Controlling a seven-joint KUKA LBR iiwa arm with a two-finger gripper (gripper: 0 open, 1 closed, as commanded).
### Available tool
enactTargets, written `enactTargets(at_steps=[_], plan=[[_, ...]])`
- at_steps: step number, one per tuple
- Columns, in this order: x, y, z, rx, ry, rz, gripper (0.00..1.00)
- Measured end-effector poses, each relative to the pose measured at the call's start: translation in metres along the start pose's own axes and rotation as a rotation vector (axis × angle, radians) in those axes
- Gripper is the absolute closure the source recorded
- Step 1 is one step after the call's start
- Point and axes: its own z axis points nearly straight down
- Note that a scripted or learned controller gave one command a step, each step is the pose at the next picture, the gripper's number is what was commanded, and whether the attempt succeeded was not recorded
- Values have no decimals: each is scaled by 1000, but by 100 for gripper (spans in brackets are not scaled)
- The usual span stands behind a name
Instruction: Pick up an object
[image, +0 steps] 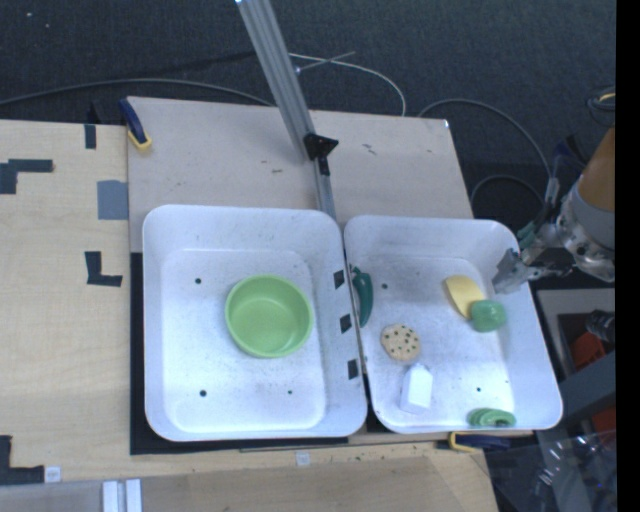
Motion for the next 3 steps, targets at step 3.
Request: enactTargets(at_steps=[3], plan=[[157, 51, 20, 3, 2, -6, 100]])
